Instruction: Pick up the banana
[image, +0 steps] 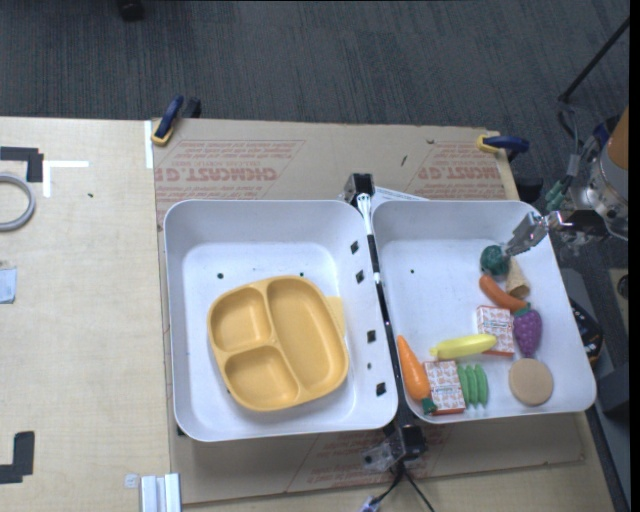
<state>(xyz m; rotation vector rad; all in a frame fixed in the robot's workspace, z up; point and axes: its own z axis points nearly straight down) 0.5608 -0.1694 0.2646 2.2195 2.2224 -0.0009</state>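
Camera view puts the gripper (524, 236) above the right bin's (430, 245) far corner; its grip can't be told.

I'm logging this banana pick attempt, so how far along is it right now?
Done: nothing visible yet. The banana lies in the right bin, among the other toy foods, beside the purple grapes.
In hand: the gripper sits at the bin's far right edge, near the dark green item, well short of the banana.
Left: move over the banana, descend, grasp and lift.
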